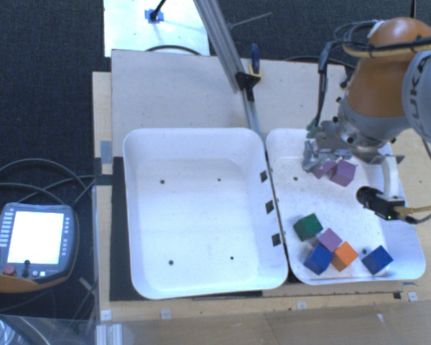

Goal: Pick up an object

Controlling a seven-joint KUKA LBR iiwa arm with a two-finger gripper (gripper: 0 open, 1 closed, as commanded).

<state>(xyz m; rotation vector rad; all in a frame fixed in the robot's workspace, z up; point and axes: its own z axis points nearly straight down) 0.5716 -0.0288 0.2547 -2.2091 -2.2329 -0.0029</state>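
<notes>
- I see a pale wooden bench (172,85), its top a light speckled board.
- Two shallow white bins sit on it side by side, the left bin (201,210) touching the right bin (416,261).
- A slanted metal pole (219,31) crosses the board, apparently clamped there.
</notes>
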